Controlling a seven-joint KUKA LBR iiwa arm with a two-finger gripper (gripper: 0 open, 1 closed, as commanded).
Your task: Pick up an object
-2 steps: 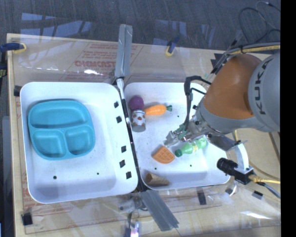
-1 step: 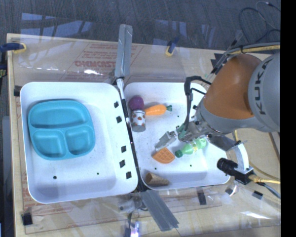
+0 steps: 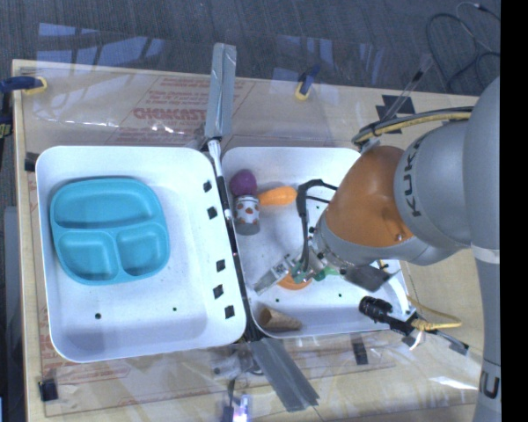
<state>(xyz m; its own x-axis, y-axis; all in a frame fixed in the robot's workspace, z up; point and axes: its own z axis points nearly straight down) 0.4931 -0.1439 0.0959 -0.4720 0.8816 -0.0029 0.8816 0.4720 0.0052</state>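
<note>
The gripper (image 3: 292, 273) is down low in the right bin (image 3: 352, 161), near its front edge, right over a small orange object (image 3: 292, 280); whether it grips it, I cannot tell. Toward the back-left corner sit a purple object (image 3: 243, 183), a small can (image 3: 246, 214) and an orange carrot-like piece (image 3: 277, 196). A brown item (image 3: 280, 321) lies at the front edge. The left bin (image 3: 114, 323) carries a blue divided tray (image 3: 110, 229).
</note>
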